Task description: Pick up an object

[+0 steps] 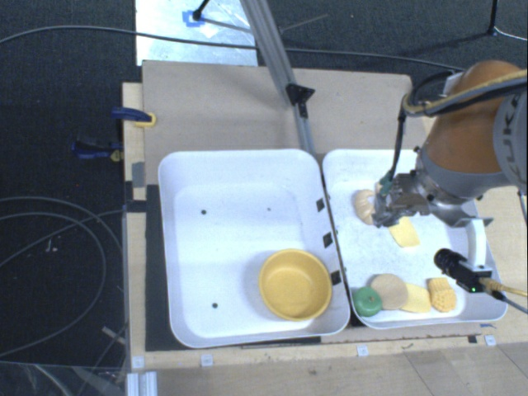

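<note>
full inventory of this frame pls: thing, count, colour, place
bins: 2, white, side by side on the bench
bowl: 1, yellow, left bin, near-right corner
round pale piece: 1, cream, right bin, beside the gripper
flat yellow piece: 1, pale yellow, right bin, middle
green round piece: 1, green, right bin, near-left corner
tan round piece: 1, tan, right bin, near edge
corn-like piece: 1, yellow, right bin, near edge
clamps: 2, blue and yellow, bench's left edge
gripper: 1, grey, low over the right bin
arm: 1, orange band, from the right

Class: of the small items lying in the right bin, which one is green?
The round green piece at the right bin's near-left corner, beside the tan disc. The others are yellow, tan or cream.
</note>
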